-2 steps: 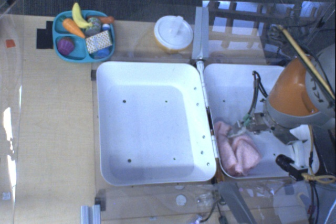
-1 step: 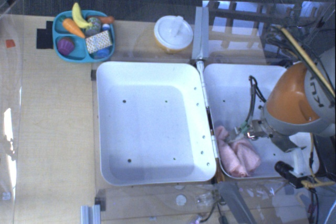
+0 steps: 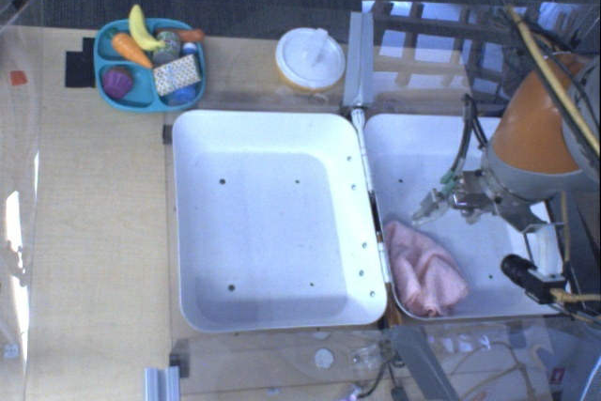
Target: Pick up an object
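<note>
below pincer [image 3: 434, 205], pink cloth [image 3: 424, 269], right bin [image 3: 413, 138]

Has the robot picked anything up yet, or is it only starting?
Nothing looks picked up yet. The crumpled pink cloth lies in the right white bin, near its front left corner. The claw hangs just above and apart from it. Descending, gripping and lifting remain.

Two white bins [image 3: 272, 131], one pink cloth [image 3: 427, 272], one blue tray [image 3: 105, 94], one lidded container [image 3: 310, 58].
</note>
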Controlling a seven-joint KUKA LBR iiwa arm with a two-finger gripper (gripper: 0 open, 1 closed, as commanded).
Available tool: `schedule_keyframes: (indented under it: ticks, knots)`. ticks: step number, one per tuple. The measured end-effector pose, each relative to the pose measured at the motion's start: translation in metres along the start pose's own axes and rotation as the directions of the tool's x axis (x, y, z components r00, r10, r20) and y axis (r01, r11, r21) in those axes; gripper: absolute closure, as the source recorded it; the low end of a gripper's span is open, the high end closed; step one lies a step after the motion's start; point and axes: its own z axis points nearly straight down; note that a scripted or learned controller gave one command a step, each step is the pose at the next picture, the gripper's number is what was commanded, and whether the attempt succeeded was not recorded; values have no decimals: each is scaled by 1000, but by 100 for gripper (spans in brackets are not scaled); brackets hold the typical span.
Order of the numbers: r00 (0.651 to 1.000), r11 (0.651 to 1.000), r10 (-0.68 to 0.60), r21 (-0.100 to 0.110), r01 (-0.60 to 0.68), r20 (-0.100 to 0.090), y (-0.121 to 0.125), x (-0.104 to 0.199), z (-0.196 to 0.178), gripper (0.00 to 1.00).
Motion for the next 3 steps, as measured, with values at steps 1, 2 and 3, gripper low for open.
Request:
schedule_keyframes:
  ticks: [1, 2, 3]
  knots:
    - [999, 999, -46, 0, 46, 0, 32, 22, -38, 0]
    - [996, 996, -89, 0, 89, 1, 84, -21, -89, 0]
    - [1000, 1000, -3, 2, 3, 1, 28, -57, -49, 0]
